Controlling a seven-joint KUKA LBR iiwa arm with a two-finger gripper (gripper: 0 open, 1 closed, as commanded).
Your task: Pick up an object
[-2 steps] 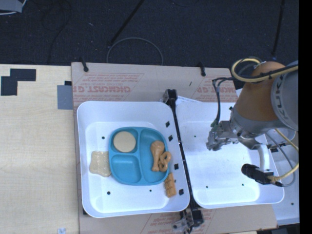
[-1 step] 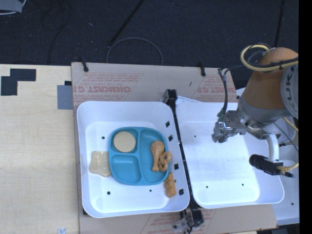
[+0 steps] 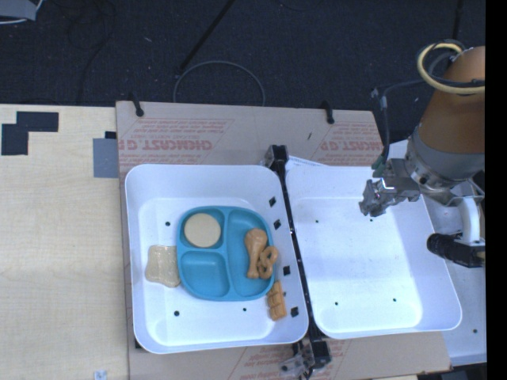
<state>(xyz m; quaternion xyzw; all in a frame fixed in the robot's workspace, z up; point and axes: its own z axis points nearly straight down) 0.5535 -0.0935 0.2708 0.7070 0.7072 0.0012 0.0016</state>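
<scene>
A blue divided tray (image 3: 207,279) lies in the left bin (image 3: 158,184). In its top-left compartment sits a round beige disc (image 3: 202,229). A tan pretzel-like piece (image 3: 260,253) lies in the tray's right compartment. A pale bread-shaped piece (image 3: 163,265) rests on the bin floor just left of the tray. A small orange-brown piece (image 3: 276,300) lies at the tray's lower right corner. My gripper (image 3: 374,202) hangs over the upper right part of the right bin (image 3: 380,307), far from all these objects. Nothing shows in it.
A black divider (image 3: 287,236) with clips runs between the two bins. Both bins sit on a cardboard sheet (image 3: 238,137). A light wooden bench top (image 3: 55,252) lies to the left. Dark cables run across the floor behind.
</scene>
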